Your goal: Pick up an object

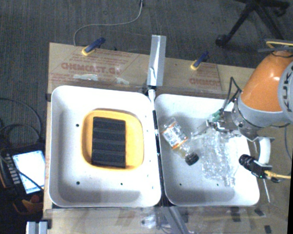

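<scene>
Orange is the band on the arm (270, 83), which reaches in over the far right corner of the right bin (180, 195) in the camera view. The gripper (221, 124) hangs below the grey wrist, low over the bin's right half, and whether it is spread or closed cannot be told from this slant; nothing can be seen held in it. Just beneath and toward the near edge lies a crumpled clear plastic piece (218, 157), hard to tell from the white floor. Toward the bin's left wall, near the divider, rests a small clear bottle (177, 138) with a black cap (191, 158), lying tilted. In the left bin (63, 183) a yellow tray (137, 138) sits at the centre with a black ridged block (108, 142) inside it, well apart from the arm. By the look of it the pick is not yet made: every object lies on a bin floor, and grasping and lifting one are both left to do.
</scene>
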Controlling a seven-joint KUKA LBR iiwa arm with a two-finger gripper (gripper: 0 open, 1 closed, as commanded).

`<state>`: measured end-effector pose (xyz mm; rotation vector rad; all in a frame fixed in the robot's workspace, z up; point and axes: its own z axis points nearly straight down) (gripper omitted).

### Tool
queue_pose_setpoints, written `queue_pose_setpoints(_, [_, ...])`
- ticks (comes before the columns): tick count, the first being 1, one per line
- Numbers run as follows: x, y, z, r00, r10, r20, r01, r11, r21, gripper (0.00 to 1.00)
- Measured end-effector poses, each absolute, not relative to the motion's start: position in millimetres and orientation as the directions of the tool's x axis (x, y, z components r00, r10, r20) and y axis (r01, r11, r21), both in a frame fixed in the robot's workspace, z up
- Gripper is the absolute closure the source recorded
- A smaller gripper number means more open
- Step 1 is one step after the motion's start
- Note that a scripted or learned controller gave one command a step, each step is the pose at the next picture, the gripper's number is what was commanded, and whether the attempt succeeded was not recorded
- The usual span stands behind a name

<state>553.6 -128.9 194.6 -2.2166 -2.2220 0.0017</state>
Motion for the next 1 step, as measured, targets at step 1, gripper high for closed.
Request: queue_pose_setpoints(1, [579.2,-119.8,127.7,-0.095,0.995,-0.015,0.995,0.096,0.020,0.00])
